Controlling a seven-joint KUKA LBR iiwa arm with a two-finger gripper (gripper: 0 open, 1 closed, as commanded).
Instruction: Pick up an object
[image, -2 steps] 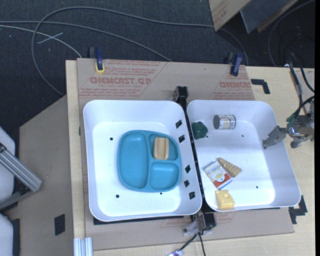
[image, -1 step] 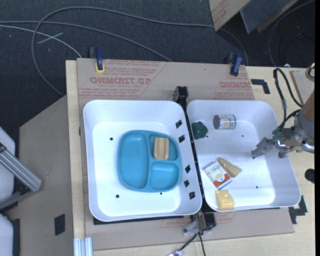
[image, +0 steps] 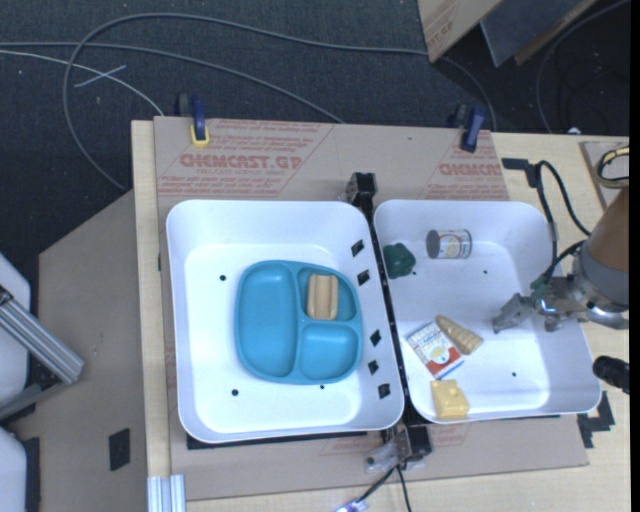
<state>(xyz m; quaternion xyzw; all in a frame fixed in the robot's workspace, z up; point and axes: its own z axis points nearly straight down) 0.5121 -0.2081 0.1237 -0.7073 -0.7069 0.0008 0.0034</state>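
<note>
Fingers of my gripper look slightly apart over the right bin, pointing toward the middle of it, with nothing between them; they are small and blurred in my view, so I judge the gap rather than see it cleanly. Nearest to them lies a tan cone, partly overlapping a small card packet, and I would take the cone as my target. To grip it well I should bring the fingers square across its narrow axis and lower straight, so the packet beneath does not slide along. A yellow block sits close to the near rim, where the wall would crowd one finger. A small can on its side and a green piece lie farther off, the green one tight against the divider. Bare white floor lies between the gripper and the cone, giving me room to approach. The left bin holds a blue tray with a tan roll, well apart from my reach.
</note>
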